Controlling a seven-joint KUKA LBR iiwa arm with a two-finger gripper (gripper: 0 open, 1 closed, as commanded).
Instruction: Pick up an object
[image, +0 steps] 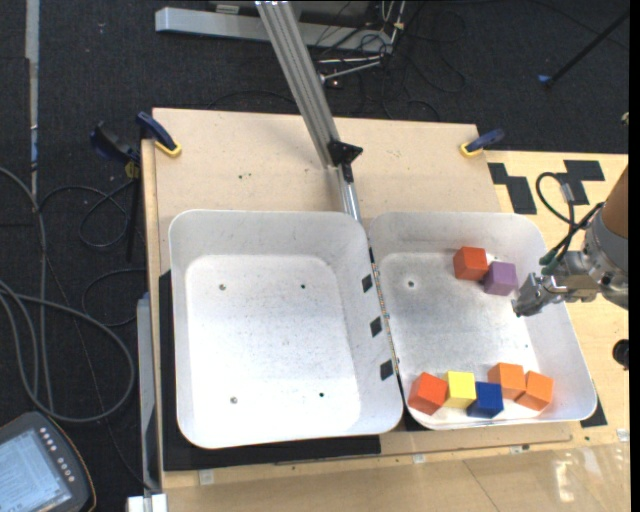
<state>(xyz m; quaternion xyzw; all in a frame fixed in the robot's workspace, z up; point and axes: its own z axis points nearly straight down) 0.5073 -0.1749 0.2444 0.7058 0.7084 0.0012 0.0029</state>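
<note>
Purple block (500, 277): lies in the right bin (440, 330), just to the camera-left of the pincer and a little above it in the picture; whether the two touch cannot be told.
Orange block by it (470, 263): touching or nearly touching the purple block on its far side from the pincer.
Pincer (527, 300): hangs over the right bin near its right wall, tips pointing toward camera-left and down; whether it is wide or narrow cannot be told, and nothing shows held in it.
Arm (612, 235): comes in from the right edge, grey, with a black cable looping above the wrist; the wrist sits low over the bin's right rim.
Row of blocks: well below the pincer in the picture, along the near wall of the right bin: an orange one (430, 392), a yellow one (461, 386), a blue one (487, 399), then two more orange ones (509, 379) and (538, 390), all close together.
Left bin (265, 320): well to the camera-left of the pincer, beside the right bin.
Bench (250, 150): tan board under both bins.
</note>
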